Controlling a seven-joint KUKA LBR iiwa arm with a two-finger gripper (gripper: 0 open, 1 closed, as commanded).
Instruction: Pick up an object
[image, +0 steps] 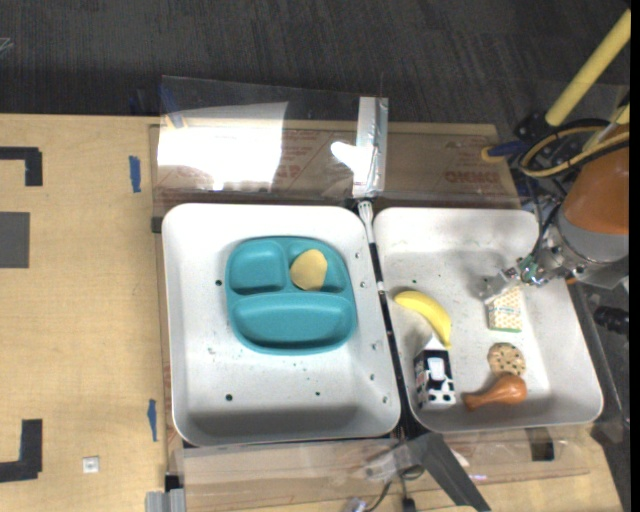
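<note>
Approach step — gripper (503, 284) low in right bin (440, 235), just far of cracker packet (506, 312); finger state unclear, cannot tell. Next — descend on packet, close.

Arm (598, 215) is a chunky grey thing with a rounded orange band up top, kinda glossy. Down at the gripper (522, 272) end there's a small cluster of metal bits with some greenish parts, too tiny to read.
</note>
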